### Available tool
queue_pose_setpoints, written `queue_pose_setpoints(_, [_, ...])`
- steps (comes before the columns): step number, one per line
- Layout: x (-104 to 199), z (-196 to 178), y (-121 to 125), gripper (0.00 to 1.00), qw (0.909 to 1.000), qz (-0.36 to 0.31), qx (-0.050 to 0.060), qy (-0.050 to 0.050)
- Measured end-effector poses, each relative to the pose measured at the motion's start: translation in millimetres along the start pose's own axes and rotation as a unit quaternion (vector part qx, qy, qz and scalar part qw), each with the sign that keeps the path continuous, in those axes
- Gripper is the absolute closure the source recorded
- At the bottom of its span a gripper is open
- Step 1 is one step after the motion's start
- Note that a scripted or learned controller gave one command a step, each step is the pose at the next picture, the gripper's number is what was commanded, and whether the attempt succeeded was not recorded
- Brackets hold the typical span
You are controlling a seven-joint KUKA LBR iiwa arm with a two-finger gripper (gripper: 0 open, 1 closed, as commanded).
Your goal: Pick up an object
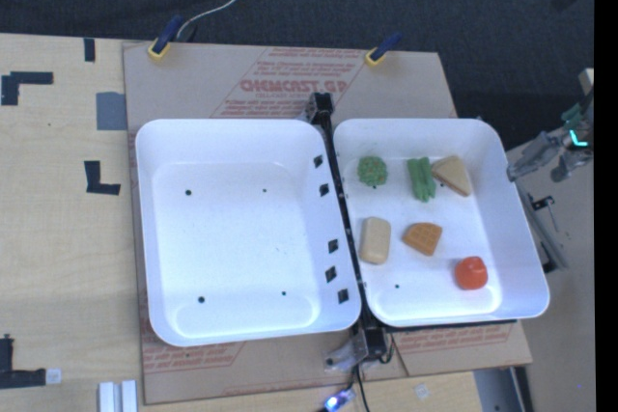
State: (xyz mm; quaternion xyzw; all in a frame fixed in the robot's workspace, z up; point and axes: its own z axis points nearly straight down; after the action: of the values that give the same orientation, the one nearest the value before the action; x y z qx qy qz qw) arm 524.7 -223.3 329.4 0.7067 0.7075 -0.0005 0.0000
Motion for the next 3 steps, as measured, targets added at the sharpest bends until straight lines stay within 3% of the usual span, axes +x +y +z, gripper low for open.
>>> queue_pose_setpoints(1, [5.5,-83.8,-41.5,0.0,1.0,0.001,-0.004,-0.002])
queue_pose_setpoints(2, [-1.3,-172.1,-40.6,0.0,1.0,0.0,-0.006,-0.003])
queue_pose_setpoints(3, [2.9,-207.9,-40.7,0.0,1.0,0.0,-0.002,-0.001])
